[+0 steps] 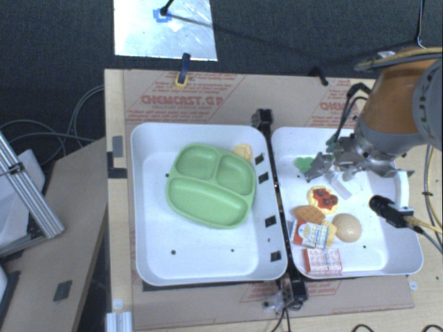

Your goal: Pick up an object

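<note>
While the end effector [331,172] hangs low over the right bin [401,254], we cannot tell its state. Just below it we see a small round pizza toy [323,198], red on yellow, with a glossy bread roll [347,227] beyond. Left, we spot a smooth green divided plate [210,185].

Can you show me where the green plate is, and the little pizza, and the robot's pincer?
green plate [208,203]: camera view, on its big front compartment.
little pizza [324,198]: camera view, on its red top.
pincer [328,165]: camera view, between the fingertips, just above the pizza.
</note>
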Motion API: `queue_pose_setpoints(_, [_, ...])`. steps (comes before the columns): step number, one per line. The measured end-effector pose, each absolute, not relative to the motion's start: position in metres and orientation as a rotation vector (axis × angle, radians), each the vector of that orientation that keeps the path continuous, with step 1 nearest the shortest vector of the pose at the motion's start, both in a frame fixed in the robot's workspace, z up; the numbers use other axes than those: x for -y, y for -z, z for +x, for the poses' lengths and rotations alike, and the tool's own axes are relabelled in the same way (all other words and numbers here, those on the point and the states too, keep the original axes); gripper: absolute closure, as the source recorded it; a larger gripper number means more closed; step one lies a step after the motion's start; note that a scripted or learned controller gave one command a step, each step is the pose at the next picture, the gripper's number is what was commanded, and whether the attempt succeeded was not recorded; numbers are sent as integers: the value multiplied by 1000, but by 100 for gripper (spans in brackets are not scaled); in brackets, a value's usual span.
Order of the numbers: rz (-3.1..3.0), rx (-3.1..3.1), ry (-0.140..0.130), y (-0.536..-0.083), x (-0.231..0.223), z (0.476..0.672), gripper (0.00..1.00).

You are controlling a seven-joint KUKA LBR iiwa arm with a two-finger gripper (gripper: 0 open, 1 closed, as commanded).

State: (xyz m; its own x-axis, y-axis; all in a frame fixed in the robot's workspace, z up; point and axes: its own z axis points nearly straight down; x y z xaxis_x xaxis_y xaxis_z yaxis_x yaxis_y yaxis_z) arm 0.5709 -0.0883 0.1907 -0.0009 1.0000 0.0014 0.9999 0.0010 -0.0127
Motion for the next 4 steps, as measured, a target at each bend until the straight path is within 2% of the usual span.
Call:
queue_pose_setpoints(1, [-2218,2225,1,-198,88,574,0])
queue_pose_setpoints(2, [-2219,2220,-3,-140,96,571,0])
queue_pose_setpoints(3, [-2225,2230,9,-93,96,574,0])
queue_pose_setpoints(4, [-2238,2236,13,-108,100,577,100])
